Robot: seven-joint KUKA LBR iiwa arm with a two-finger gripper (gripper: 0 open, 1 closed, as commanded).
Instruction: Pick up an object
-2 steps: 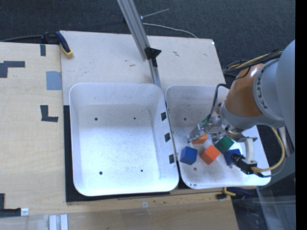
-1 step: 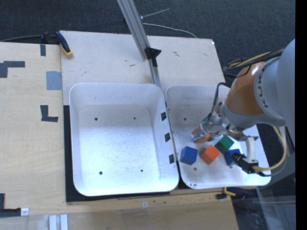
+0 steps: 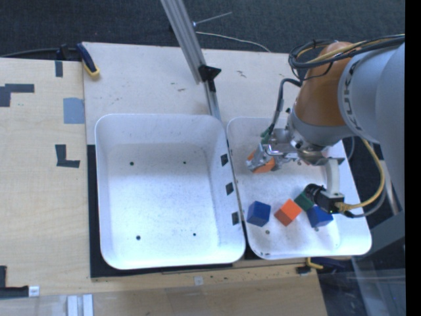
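The end effector [image 3: 263, 160] sits low in the right bin [image 3: 342, 245], apparently pinching an orange object [image 3: 264, 166]; grasp seems made, lifting clear is what remains

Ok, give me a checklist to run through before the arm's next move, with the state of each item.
1. Gripper is over the right bin: ok.
2. Something orange sits at the fingertips, target within reach: ok.
3. That orange thing is actually clamped between the fingers: cannot tell.
4. Blue block, orange block and the second blue block lie apart from the gripper: ok.
5. Left bin has bare floor for a drop: ok.
6. Cable near the green piece is free of the blocks: cannot tell.
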